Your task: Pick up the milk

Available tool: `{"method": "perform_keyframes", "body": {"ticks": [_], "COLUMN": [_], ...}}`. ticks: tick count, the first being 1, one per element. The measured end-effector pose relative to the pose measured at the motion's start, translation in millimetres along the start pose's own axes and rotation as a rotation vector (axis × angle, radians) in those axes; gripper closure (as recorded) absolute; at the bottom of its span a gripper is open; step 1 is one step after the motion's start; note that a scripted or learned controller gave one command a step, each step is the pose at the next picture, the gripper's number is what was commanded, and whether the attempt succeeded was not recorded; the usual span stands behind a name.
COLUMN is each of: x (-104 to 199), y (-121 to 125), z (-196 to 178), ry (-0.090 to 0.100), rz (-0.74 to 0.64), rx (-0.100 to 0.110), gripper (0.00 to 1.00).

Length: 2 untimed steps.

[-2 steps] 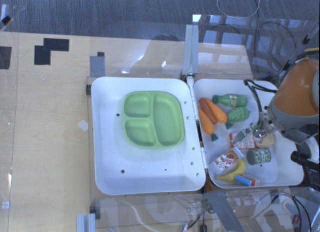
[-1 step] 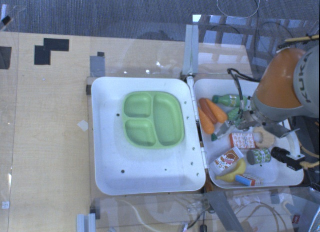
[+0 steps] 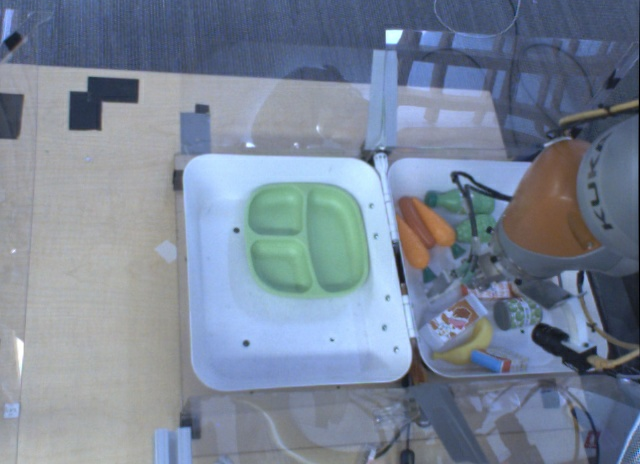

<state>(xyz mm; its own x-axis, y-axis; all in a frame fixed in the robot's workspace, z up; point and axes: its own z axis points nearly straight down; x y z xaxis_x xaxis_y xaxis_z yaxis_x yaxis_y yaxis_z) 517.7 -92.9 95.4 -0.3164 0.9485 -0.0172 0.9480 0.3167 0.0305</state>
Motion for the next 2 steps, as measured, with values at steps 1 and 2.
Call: {"method": "perform_keyframes", "body": {"ticks": [1, 2], "x": [0.0, 2.2], "y": [-0.1, -12.9], "z": [0.1, -1.2], "ry": [0.000, -0.003], "rz": [0.000, -0.068], "rx": [0.000, -0.006], "gripper": [0.00, 0.00]}}
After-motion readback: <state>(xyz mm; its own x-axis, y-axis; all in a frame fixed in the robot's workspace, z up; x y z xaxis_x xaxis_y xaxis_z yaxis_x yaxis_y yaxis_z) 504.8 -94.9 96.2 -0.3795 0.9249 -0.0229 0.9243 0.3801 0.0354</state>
